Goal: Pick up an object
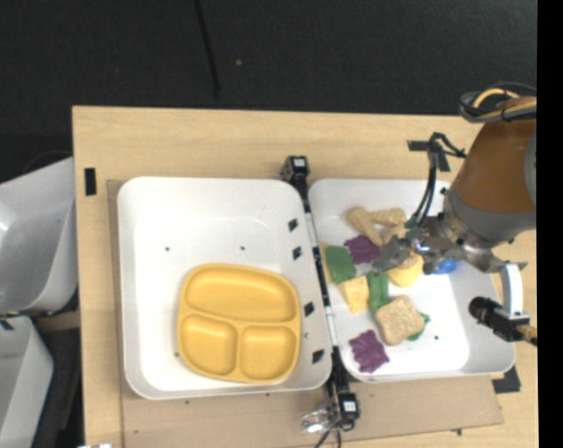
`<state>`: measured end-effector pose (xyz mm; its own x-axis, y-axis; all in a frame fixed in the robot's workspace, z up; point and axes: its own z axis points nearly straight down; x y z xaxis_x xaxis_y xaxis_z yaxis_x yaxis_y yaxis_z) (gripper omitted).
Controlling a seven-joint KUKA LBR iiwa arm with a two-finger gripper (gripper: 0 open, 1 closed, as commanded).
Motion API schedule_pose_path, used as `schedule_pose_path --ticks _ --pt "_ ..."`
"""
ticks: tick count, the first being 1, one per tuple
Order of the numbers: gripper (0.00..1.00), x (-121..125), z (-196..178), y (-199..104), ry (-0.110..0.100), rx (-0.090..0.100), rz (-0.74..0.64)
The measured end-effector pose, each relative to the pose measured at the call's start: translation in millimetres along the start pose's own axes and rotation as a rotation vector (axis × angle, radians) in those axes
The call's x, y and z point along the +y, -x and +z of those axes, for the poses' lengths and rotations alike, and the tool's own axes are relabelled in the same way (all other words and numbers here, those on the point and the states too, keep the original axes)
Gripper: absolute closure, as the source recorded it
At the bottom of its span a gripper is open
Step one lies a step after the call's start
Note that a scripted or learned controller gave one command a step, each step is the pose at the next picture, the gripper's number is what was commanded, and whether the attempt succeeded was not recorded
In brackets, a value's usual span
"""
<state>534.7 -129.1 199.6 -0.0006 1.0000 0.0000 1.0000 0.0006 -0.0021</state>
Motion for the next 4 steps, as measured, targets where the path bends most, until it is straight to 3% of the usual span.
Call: schedule_pose_path --ticks 1,2,3,4 --pt "0.0 -48 66 -30 -0.008 0.003 0.001" --pt "0.0 -23 53 -27 0.003 -0.001 -0.001" --pt "1.0 -24 45 -25 0.0 0.0 0.006" --pt "1.0 -43 -62 -106 0.01 0.003 -0.01"
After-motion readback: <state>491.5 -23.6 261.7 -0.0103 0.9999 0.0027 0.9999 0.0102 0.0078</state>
